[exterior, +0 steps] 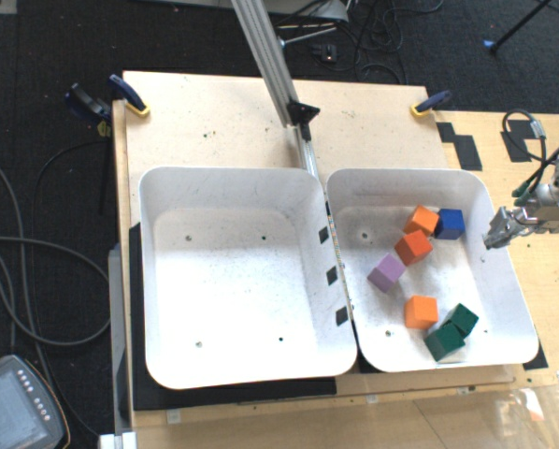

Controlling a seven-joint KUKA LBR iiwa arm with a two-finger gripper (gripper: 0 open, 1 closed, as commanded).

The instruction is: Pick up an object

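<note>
The right bin [504, 279] holds several small blocks. An orange block [422, 220] and a blue block [450, 223] lie side by side near its far right. Just below them sits another orange block [413, 246], with a purple block [386, 273] at its lower left. A third orange block [421, 311] lies toward the front, next to two dark green blocks [451, 331]. My gripper [497, 233] hovers at the bin's right rim, to the right of the blue block, with nothing seen between its fingers.
The left bin [167, 213] stands beside the right one, sharing a middle wall. A metal pole [270, 54] slants down to the bins' far junction. Clamps [130, 96] grip the board's back corners. A pendant [13, 410] lies at lower left.
</note>
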